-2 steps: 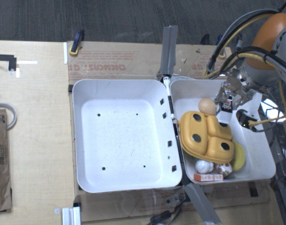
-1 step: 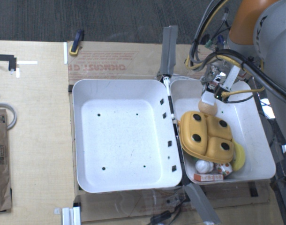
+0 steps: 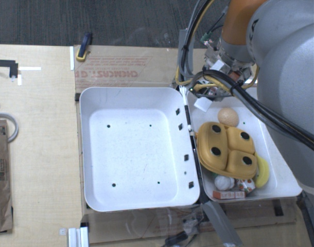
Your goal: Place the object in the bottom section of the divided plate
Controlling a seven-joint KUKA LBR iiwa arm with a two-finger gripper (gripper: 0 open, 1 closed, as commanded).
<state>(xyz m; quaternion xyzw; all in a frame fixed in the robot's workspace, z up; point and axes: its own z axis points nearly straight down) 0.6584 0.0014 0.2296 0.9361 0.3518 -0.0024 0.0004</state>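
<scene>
A mustard-yellow divided plate (image 3: 228, 147) with black dots on its sections lies in the right bin (image 3: 283, 185), its sections bulging upward. A beige egg-shaped object (image 3: 228, 117) rests just past the plate's far edge. My gripper (image 3: 212, 85) hangs over the far left corner of the right bin, among black and yellow cables, a little up and left of the egg. The grey arm with its orange band (image 3: 248, 9) covers the bin's far right side.
A yellow banana (image 3: 263, 172) lies against the plate's right near edge. A white ball (image 3: 224, 182) and a small red and white box (image 3: 229, 194) sit at the near side. The left bin (image 3: 90, 138) adjoins on the left. A blue-and-yellow tool (image 3: 84, 46) lies behind it.
</scene>
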